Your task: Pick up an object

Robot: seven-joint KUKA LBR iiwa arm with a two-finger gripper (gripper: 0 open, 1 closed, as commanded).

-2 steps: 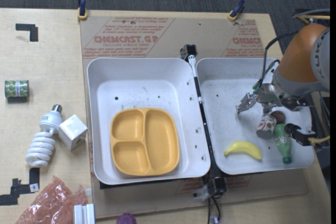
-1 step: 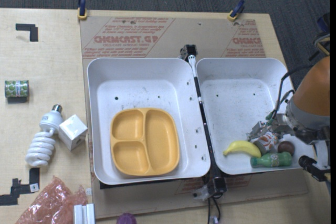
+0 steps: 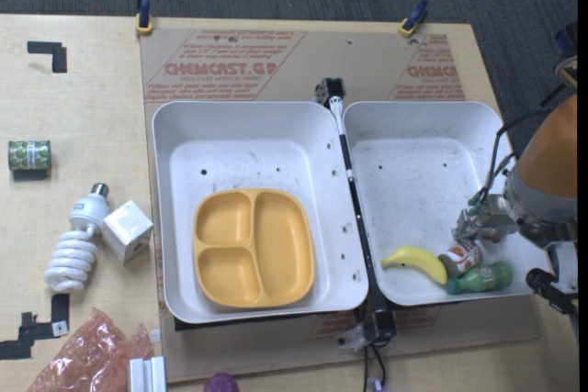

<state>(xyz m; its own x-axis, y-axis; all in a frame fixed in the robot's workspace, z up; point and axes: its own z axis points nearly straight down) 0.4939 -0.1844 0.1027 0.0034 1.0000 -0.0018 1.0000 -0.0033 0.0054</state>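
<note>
In the right bin [image 3: 418, 128] a yellow banana [image 3: 415, 261] lies near the front wall. Beside it to the right lies a green bottle [image 3: 480, 277], and a small red and white object [image 3: 460, 258] rests between them. My gripper [image 3: 475, 227] hangs low over the bin's right front corner, just above the red and white object and the bottle. The arm comes in from the right, its orange band at the frame's edge.
The left bin [image 3: 184, 128] holds a yellow divided plate [image 3: 254, 246]. Outside the bins on the left bench lie a spiral light bulb [image 3: 75, 240], a white cube [image 3: 128, 229], a green can [image 3: 29, 157] and a red mesh bag [image 3: 87, 353].
</note>
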